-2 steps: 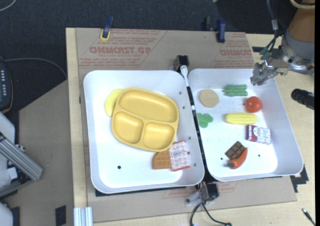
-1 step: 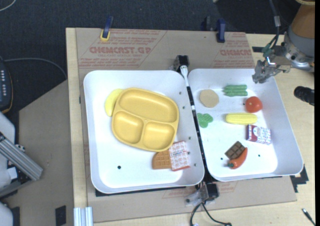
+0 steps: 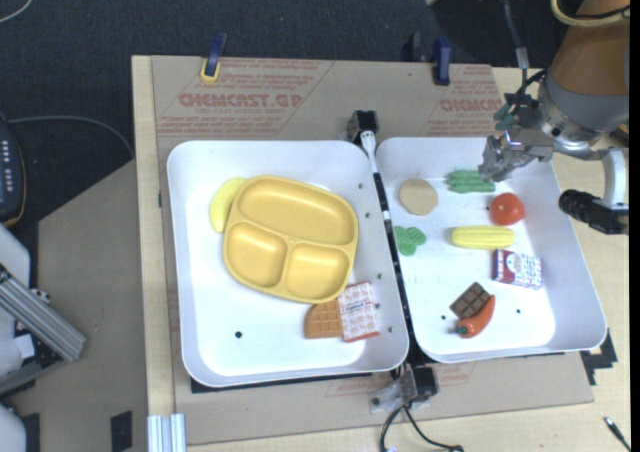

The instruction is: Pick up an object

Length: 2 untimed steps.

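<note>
While the gripper [image 3: 497,162] hangs low at the right bin's [image 3: 575,270] far edge, just beside the green pod [image 3: 469,180], I cannot tell how it is set. Open floor lies along that bin's near rim, past the chocolate [image 3: 471,300]. Over left, the yellow tray [image 3: 290,238] hides most of a banana [image 3: 224,202], and the arm is cut off at the frame.
</note>
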### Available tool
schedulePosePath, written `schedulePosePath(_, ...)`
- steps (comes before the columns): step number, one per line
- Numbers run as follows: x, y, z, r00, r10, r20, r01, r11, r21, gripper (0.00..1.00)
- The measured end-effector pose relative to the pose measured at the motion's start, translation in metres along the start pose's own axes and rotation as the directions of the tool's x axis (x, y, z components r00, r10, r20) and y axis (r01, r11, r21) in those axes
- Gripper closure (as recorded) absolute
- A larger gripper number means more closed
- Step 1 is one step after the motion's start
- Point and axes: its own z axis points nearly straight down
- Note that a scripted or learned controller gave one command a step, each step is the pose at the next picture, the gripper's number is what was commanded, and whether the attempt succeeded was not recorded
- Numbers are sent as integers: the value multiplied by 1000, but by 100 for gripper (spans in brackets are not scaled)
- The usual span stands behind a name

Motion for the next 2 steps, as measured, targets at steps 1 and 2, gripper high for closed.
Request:
schedulePosePath(1,58,-14,-10,1000,-4,-2,4,1000,-1,100)
schedulePosePath(2,117,-28,-16,1000,-5,-2,5,1000,0,100)
